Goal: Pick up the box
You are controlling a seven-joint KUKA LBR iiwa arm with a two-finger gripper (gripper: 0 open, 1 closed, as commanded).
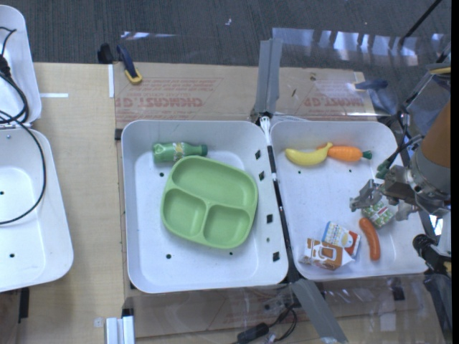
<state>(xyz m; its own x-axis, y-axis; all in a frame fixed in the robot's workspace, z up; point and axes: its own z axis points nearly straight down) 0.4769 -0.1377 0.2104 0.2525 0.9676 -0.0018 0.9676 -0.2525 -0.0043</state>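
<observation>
The box (331,247) is a small crumpled carton, white with orange and blue print. It lies near the front edge of the right bin (315,192). My gripper (376,198) hangs over the right side of that bin, up and to the right of the box and apart from it. Directly under the gripper lies a small green and white packet (379,214). A red sausage (370,239) lies between the packet and the box.
A yellow banana (307,156) and an orange carrot (347,153) lie at the back of the right bin. The left bin (140,213) holds a green divided plate (209,202) and a green bottle (178,150) lying on its side.
</observation>
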